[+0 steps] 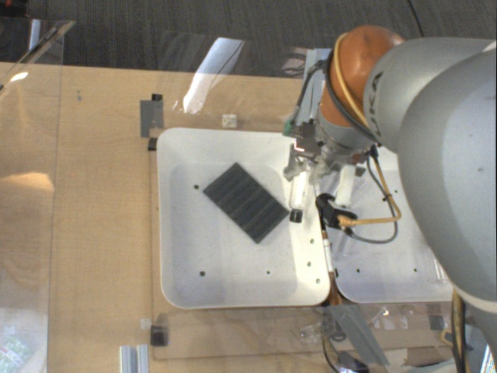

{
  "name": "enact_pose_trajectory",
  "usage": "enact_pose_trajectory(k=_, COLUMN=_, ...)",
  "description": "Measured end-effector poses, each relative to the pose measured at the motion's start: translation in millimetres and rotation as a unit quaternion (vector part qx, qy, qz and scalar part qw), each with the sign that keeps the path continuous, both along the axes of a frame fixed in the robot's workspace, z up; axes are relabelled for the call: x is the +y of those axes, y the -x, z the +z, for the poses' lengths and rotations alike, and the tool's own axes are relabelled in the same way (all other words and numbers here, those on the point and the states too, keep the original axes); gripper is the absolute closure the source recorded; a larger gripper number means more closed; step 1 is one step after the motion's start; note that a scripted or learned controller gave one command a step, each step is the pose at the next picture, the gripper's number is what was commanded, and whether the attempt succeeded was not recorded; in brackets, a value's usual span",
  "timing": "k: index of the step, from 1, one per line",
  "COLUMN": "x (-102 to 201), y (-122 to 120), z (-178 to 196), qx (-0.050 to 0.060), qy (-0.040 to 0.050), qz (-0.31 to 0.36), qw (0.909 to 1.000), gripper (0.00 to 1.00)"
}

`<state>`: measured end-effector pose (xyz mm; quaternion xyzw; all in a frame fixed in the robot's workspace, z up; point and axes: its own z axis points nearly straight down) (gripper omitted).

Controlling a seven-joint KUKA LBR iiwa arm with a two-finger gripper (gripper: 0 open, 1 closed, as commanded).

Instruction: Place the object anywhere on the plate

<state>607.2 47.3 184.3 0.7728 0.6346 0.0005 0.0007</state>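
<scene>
I see the two-finger gripper [297, 196] hanging over the right edge of the left shallow white plastic bin [178, 286], its pale fingers pointing down toward the bin's right wall; from this slanted overhead angle I cannot tell how far apart the fingers stand, and I see nothing held between them. Just left of the gripper, lying flat on the floor of that left bin, is the dark grey ribbed rectangular plate [245, 202], turned diagonally so one corner points toward the bin's upper left and another toward its lower right; its nearest corner sits close beside the gripper tip, though I cannot tell whether they touch. I cannot make out a separate object on or beside the plate. Right of the gripper, relative to the left bin, a black clip with a yellowish cable [373, 222] loops off the wrist. Above that is the orange band [353, 57] of the arm, and the bulky grey arm [443, 146] covers most of the second shallow white bin [388, 282], which abuts the left bin's right side. Both bins rest on a light wooden bench [78, 208] that extends well left of the left bin.
</scene>
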Motion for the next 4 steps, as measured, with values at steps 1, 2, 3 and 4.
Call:
enact_pose_trajectory(k=1, x=7.2, y=-22.2, z=0.7, qx=-0.001, qy=-0.0003, qz=-0.016, qw=0.9999, gripper=1.00)
enact_pose_trajectory(k=2, x=9.2, y=-23.1, z=11.3, qx=-0.002, qy=0.0000, qz=-0.013, qw=0.9999, gripper=1.00)
enact_pose_trajectory(k=3, x=10.8, y=-24.1, z=22.0, qx=-0.003, qy=0.0002, qz=-0.009, qw=1.0000, gripper=1.00)
enact_pose_trajectory(k=4, x=12.4, y=-25.1, z=32.8, qx=-0.005, qy=0.0005, qz=-0.005, qw=1.0000, gripper=1.00)
